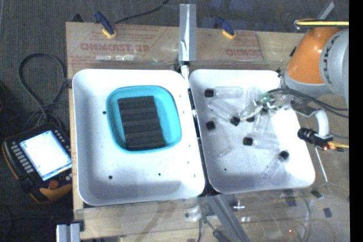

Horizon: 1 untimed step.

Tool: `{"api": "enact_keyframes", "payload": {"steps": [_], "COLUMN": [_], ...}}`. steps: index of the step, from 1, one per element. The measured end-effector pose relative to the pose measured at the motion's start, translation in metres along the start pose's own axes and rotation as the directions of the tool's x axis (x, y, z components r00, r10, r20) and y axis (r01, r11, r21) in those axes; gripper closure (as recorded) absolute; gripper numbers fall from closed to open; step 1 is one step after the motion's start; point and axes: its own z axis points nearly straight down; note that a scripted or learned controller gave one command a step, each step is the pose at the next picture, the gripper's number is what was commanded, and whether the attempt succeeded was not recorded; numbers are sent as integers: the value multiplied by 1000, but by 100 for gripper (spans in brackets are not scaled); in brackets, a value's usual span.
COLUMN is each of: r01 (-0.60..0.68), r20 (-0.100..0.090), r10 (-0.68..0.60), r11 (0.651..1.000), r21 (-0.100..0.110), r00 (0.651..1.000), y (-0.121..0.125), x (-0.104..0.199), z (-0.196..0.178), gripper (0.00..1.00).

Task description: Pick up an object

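Observation:
Several clear plastic vials with black caps lie scattered in the right white bin (300, 175). One vial (224, 92) lies near the back wall, another (275, 162) near the front right, and a third (256, 139) in the middle. My gripper (262, 103) hangs low over the back right part of this bin, right among a cluster of vials (244, 113). The clear plastic and the gripper's parts blur together there. The arm's orange band (309, 62) rises above the bin's back right corner.
The left white bin (91, 167) holds a teal tray (173, 116) with a black ridged block (142, 122) in it. A metal post (187, 34) stands at the back between the bins. A cable plug (311, 135) hangs over the right bin's right rim.

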Motion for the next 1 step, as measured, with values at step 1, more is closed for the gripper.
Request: {"api": "enact_keyframes", "payload": {"steps": [1], "r01": [0], "r20": [-3], "r10": [0], "r11": [1000], "r21": [1], "r00": [1000], "y": [0], "x": [1], "z": [-8], "gripper": [100]}}
